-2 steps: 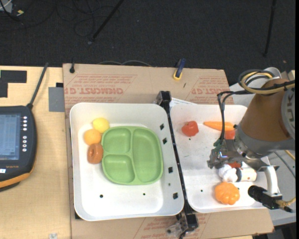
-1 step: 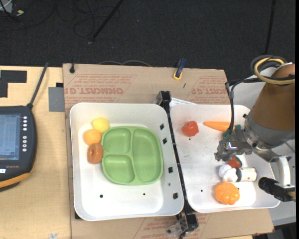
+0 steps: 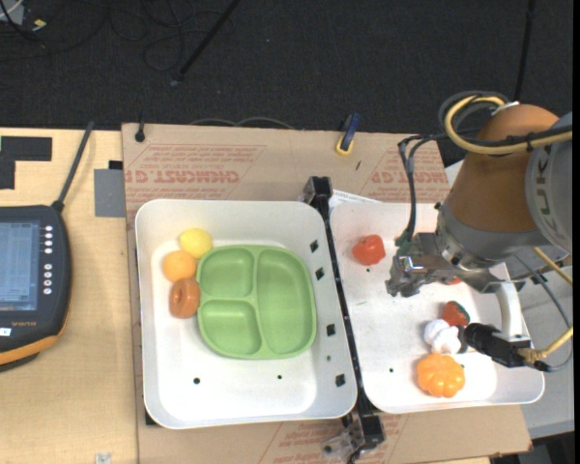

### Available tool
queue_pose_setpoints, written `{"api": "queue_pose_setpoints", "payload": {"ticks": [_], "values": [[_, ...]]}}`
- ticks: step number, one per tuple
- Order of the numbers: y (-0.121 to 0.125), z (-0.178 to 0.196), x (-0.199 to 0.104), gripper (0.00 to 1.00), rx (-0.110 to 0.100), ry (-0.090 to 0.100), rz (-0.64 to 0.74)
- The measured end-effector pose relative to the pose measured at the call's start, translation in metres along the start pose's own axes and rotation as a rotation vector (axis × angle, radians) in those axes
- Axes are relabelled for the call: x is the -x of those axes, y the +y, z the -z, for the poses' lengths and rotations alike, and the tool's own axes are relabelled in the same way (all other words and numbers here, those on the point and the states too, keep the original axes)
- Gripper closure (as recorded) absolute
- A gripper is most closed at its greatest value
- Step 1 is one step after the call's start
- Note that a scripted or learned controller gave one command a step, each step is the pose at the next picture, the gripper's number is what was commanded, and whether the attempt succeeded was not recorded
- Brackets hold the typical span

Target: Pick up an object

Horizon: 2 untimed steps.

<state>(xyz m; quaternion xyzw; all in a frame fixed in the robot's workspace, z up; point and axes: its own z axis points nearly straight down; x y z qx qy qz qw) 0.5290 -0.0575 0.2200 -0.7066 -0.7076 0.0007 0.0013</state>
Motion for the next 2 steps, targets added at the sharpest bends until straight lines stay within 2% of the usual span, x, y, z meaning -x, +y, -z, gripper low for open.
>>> {"api": "queue_pose_setpoints", "payload": {"ticks": [1,2], "values": [[0.03,-0.007,-0.042,1.0,0.0,0.001,0.003],[0.047,-0.003,-0.073,1.0,0.0,0.0,0.0]]}}
